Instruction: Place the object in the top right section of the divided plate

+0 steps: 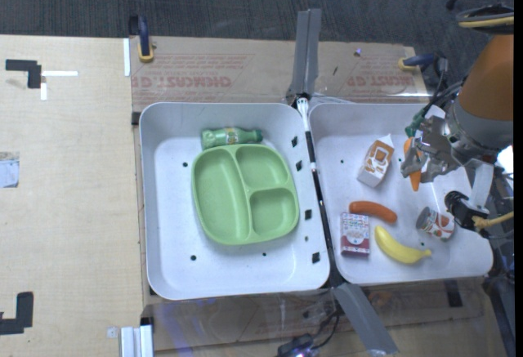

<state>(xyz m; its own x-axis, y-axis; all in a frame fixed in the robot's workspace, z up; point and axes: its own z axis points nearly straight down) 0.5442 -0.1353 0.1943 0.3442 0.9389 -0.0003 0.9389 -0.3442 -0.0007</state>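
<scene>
The green divided plate lies in the left bin, turned a little, with one long section on its left and two smaller ones on its right. Its top right section holds nothing. My gripper hangs over the right side of the right bin. It is shut on a slim orange object, perhaps a carrot, whose ends stick out above and below the fingers. The object is raised off the bin floor, to the right of the juice carton.
A green bottle lies just behind the plate in the left bin. The right bin holds a small juice carton, a sausage, a red box, a banana and a small can.
</scene>
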